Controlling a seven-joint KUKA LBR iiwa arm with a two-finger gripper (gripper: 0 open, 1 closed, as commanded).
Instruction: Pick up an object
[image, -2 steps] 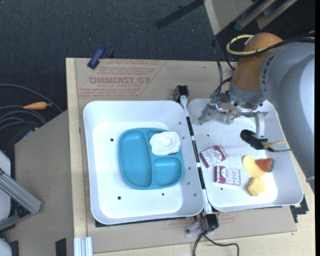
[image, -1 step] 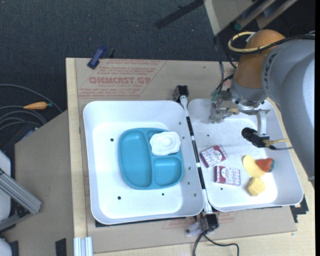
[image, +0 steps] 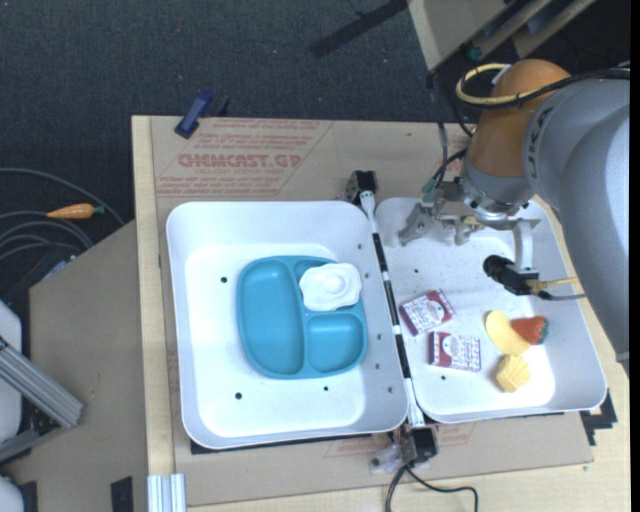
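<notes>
Premises: robotics lab or test cell. Evidence: a grey industrial arm (image: 590, 150) with an orange band reaches over a bare board tabletop (image: 250, 160) stencilled with a maker's name. Two white bins (image: 200, 240) sit side by side, joined by clips. Loose cables (image: 40, 215) lie on dark carpet (image: 150, 50). Aluminium framing (image: 40, 385) stands at lower left.

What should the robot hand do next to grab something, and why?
Probably slide toward the nearer red-and-white packet and lower. The gripper sits at the right white bin's far end, over bare floor, while the packets and yellow pieces lie nearer the front.
</notes>
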